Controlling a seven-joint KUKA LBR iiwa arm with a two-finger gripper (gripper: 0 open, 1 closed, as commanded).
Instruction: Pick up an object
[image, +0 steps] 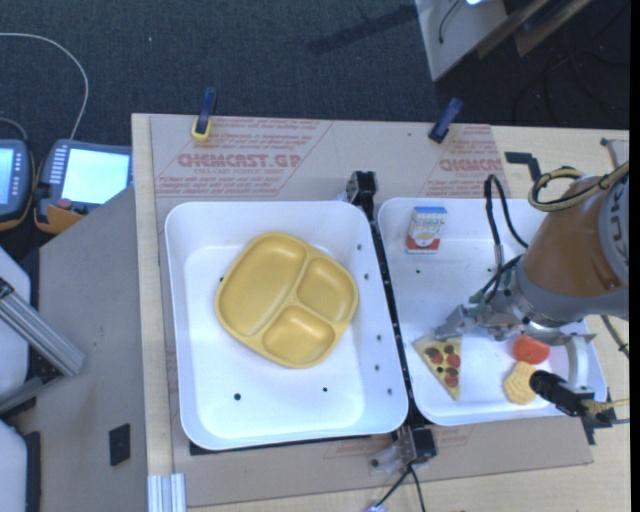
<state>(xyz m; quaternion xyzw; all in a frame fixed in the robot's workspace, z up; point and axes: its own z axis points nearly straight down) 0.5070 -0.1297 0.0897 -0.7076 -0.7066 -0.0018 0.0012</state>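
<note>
Gripper (462, 322) was seen low in the right bin (450, 400), beside the pizza slice (443, 363); claw state could not be told.

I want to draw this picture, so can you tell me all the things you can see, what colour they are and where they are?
bins: 2, white, side by side on the bench
plate: 1, yellow with three sections, in the middle of the left bin
carton: 1, small, white with blue and red, at the far end of the right bin
pizza slice: 1, toy, yellow with red spots, near edge of the right bin
red piece: 1, red-orange, right bin, next to the arm
cookie: 1, pale yellow, right bin, just below the red piece
clamps: 2, blue, on the bench's far edge
screens: 2, lit, left of the bench
arm: 1, grey and orange, over the right bin
hand: 1, grey, above the pizza slice
</note>
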